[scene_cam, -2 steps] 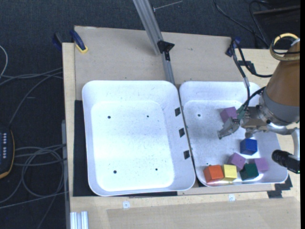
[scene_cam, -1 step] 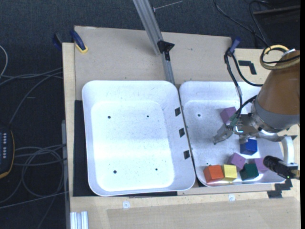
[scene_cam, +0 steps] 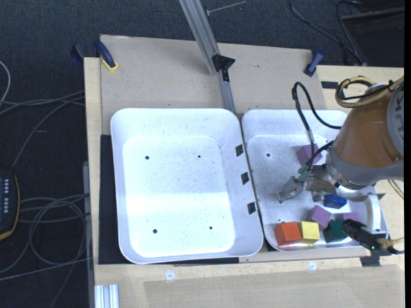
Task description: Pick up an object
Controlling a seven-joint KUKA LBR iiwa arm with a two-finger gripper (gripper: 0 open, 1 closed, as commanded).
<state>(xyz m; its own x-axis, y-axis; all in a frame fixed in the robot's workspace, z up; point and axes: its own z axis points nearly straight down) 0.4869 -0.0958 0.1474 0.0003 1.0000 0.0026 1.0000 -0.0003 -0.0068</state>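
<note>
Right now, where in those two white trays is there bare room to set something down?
The left bin has an open floor. The right bin is bare along its left side; its lower right is crowded with the orange block, yellow block and end effector.

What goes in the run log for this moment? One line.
two-finger gripper: low in right white bin | grasp: none visible | nearest: purple block

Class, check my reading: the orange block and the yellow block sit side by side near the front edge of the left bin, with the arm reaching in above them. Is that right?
Not quite: the bin is wrong. The camera view shows the orange block and the yellow block side by side near the front edge of the right bin, not the left bin. The rest stands: the arm reaches in above them.
</note>
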